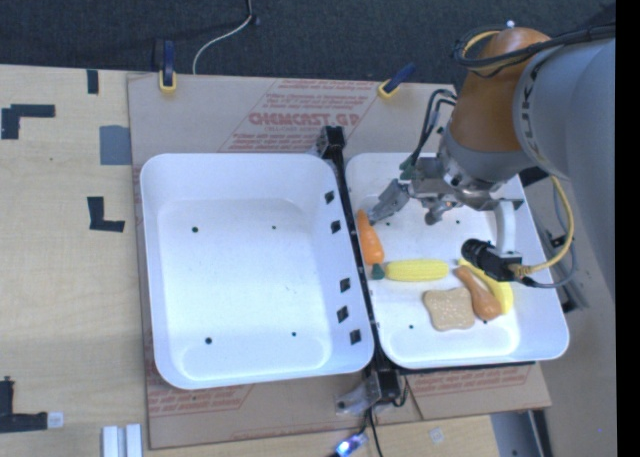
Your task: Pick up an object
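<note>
Gripper (pixel 412 203) hangs over right bin (pixel 540 345), fingers look spread apart, nothing between them, though view is a bit unclear here. Carrot (pixel 369 242) lies just below it by bin's left wall. Corn cob (pixel 416 270), bread slice (pixel 449 309) near. Nothing picked yet; grasp and lift remain.

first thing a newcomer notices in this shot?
The grey arm with its orange band reaching over the right bin, its gripper low above a carrot. Beside it lie a corn cob and a bread slice.
</note>
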You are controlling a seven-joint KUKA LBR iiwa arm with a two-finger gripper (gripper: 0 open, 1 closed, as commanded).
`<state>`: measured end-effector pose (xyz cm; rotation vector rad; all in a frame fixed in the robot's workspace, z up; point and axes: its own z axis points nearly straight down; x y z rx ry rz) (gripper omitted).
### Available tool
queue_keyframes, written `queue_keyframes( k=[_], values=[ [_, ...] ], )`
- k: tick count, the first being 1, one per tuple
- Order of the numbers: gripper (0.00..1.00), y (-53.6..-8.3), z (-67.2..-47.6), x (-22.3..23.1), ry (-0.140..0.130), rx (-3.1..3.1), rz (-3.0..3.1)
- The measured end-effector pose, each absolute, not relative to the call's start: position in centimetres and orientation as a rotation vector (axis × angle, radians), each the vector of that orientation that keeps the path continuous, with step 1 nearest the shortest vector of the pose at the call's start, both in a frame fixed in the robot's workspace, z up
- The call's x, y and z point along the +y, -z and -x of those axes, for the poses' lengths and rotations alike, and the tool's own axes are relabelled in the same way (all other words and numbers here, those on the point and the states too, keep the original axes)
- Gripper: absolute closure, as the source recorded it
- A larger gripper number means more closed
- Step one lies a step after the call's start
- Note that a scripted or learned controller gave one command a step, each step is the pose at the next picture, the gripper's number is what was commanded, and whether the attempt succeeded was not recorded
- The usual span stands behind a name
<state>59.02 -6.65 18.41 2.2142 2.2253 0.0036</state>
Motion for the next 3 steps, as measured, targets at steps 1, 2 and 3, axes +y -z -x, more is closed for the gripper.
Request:
queue_keyframes(
  k=[1,2,3],
  values=[
    [0.0,-18.4,-59.9,-5.5,0.0,2.225,-2.219],
    [0.0,-24.6,-60.4,-4.1,-0.005,2.223,-2.216],
    [0.0,-18.1,-53.6,-3.8,0.011,2.227,-2.228]
  ],
)
